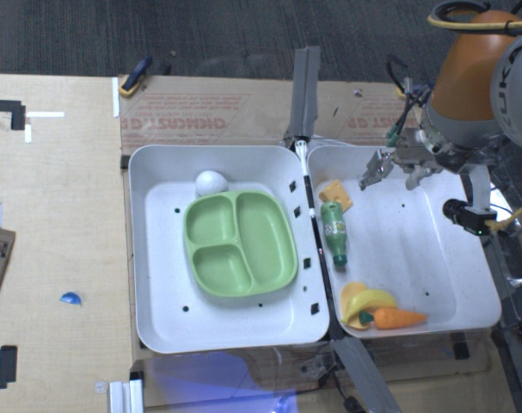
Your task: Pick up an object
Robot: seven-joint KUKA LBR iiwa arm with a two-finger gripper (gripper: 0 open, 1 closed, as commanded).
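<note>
From where I sit, nothing has been picked up yet. The end effector hangs over the back of the right bin, near its rear wall, and I see two fingers spread apart with nothing between them.

The candidates all lie in that bin. A green bottle lies along the left wall, just in front of a small orange wedge that looks like a piece of cheese. At the front left corner a yellow banana and an orange carrot lie touching each other.

The left bin holds a green divided plate with a white ball at its back edge.

By my reckoning the whole job remains: choose a thing, descend, close, lift. The wedge and bottle lie nearest the fingers; the banana and carrot are well apart from them.
</note>
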